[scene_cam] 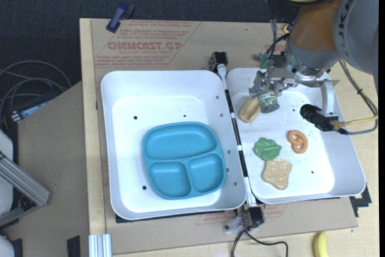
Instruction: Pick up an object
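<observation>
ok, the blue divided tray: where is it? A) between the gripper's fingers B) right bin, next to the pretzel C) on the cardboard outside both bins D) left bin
D: the blue divided tray lies flat on the floor of the left bin, while the pretzel sits in the right bin and the gripper is over the right bin's far-left corner.

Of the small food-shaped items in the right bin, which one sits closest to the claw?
The tan bread-roll-shaped piece, lying by the bin's left wall just below-left of the claw. The green leaf, orange pretzel and beige cracker lie farther toward the front.
</observation>
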Available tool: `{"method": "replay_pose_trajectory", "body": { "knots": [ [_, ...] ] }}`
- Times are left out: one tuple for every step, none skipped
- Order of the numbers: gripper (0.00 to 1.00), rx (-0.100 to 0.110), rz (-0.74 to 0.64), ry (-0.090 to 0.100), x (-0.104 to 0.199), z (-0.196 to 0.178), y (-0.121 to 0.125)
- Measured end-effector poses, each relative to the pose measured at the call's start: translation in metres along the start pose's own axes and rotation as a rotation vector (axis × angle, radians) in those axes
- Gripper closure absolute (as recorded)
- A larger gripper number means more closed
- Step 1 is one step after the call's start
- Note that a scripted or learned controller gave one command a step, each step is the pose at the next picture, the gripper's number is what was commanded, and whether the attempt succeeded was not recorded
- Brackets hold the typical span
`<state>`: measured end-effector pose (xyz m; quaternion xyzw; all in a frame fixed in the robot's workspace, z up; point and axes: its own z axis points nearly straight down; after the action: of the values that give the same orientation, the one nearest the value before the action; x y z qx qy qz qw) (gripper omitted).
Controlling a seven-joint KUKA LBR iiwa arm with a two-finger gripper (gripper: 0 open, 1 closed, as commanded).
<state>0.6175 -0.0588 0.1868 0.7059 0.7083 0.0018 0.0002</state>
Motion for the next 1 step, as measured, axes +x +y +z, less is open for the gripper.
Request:
{"method": "replay_pose_trajectory", "body": {
  "knots": [
    [1.00, 0.005, 0.002, -0.001, 0.0351, -0.0046, -0.0489]
  ]
}}
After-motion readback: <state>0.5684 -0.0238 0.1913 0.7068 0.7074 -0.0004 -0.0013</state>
